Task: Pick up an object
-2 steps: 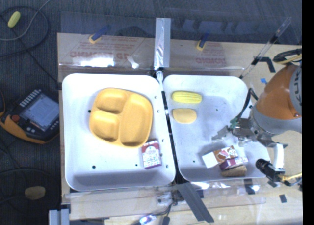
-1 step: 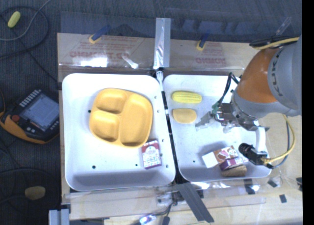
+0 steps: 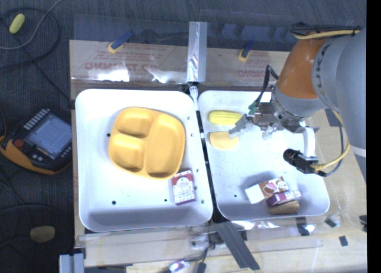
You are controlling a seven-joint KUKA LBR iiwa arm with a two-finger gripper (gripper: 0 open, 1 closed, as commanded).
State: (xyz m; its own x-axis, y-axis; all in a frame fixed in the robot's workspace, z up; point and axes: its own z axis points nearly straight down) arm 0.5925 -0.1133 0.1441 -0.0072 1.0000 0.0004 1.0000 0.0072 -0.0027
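Observation:
My gripper (image 3: 252,131) hangs over the upper part of the right bin (image 3: 309,206), below the orange-banded wrist. Its fingers are spread open with only bare bin floor between them. The left finger (image 3: 239,127) points at two yellow things near the bin's left wall: a yellow corn cob (image 3: 224,117) and a pale yellow rounded piece (image 3: 221,140), whose right edge the tip nearly touches. A red and white packet on a brown block (image 3: 275,192) lies towards the bin's front, well apart from the gripper.
The left bin (image 3: 95,200) holds a yellow divided plate (image 3: 147,140) and a small red box (image 3: 183,187) near its front right corner. A black cable fitting (image 3: 296,160) hangs off the arm over the right bin. A tablet (image 3: 43,137) lies left of the bench.

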